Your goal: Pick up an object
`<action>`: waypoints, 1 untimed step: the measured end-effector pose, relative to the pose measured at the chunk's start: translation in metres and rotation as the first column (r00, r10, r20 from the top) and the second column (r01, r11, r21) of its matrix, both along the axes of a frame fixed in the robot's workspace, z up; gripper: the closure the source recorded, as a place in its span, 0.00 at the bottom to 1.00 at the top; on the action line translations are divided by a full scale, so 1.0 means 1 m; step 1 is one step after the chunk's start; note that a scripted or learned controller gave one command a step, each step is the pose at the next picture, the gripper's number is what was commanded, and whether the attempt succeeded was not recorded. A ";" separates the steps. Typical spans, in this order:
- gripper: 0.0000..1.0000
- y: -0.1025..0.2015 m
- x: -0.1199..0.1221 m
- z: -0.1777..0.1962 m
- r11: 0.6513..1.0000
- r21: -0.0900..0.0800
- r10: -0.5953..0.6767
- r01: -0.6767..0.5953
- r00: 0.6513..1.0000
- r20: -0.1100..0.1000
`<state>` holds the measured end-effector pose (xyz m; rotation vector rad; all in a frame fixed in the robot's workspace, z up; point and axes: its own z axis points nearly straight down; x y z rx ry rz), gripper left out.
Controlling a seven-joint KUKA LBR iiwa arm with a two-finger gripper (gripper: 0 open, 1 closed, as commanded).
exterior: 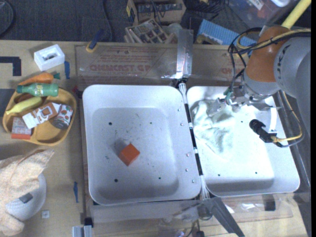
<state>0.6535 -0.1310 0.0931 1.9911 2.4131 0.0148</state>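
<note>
Locate the cube point(129, 153) in the left bin point(89, 132), loose on the floor, nearer the near edge than the far one, well apart from every wall. Treat as the simpler target: rigid, flat-faced, unobstructed. Expect a miss there if closing off-centre or across a corner; likely to skid or twist away.

Find the cloth point(213, 127) in the right bin point(276, 181), crumpled along the left edge and running toward the far left corner. Find the gripper point(233, 100) at the far end of that cloth, close to the bin's far edge, low over or on the fabric; cannot tell which. Cannot tell whether spread or pressed together: blurred against the white folds. No hold on anything to be confirmed.

Anticipate a thin pinch on one fold, slipping free on the lift. Anticipate also a trailing hem snagging the rim between bins. Guard against striking the far wall on descent.
</note>
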 end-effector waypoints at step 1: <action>0.00 0.023 0.016 0.000 0.997 -0.007 0.076 -0.077 0.997 -0.007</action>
